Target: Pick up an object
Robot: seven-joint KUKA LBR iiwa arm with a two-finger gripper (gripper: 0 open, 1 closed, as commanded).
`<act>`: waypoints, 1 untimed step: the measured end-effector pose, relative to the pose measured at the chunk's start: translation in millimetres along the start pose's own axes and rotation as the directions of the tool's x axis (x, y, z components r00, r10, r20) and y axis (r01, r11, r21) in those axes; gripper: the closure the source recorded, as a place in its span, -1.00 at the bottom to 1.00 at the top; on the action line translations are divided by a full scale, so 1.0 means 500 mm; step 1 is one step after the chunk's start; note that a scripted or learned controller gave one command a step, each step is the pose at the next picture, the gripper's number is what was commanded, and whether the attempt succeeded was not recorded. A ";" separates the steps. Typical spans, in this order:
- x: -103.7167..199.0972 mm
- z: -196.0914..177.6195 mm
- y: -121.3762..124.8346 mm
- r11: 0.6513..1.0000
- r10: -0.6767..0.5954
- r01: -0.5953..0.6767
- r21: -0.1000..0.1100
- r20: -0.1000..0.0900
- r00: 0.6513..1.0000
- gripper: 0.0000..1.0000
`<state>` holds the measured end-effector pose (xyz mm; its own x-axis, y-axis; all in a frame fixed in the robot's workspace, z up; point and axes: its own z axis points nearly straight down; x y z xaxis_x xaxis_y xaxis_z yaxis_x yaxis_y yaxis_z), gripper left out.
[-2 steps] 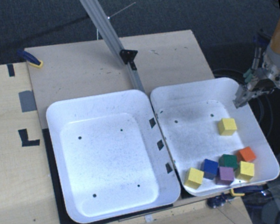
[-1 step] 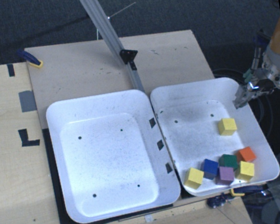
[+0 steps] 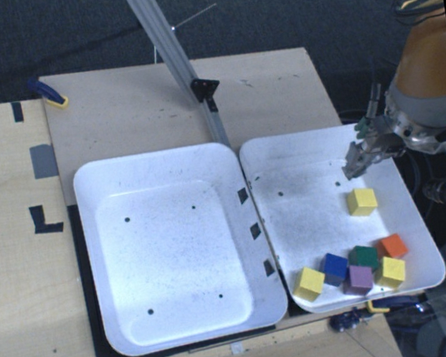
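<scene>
Yellow cube (image 3: 361, 201) lies unmarked in the right bin (image 3: 288, 162), just below the hand (image 3: 355, 165), grip state unclear.

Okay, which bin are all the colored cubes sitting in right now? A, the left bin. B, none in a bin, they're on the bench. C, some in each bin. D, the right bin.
D: the lone yellow cube and the cluster of cubes along the near edge all lie inside the right bin, below the gripper.
</scene>
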<state>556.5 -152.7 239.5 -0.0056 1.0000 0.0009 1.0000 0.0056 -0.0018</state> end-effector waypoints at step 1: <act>0.128 0.000 0.008 1.000 -0.002 0.002 -0.001 -0.001 1.000 1.00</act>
<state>560.4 -88.8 239.7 -0.0080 1.0000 0.0017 1.0000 0.0080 -0.0012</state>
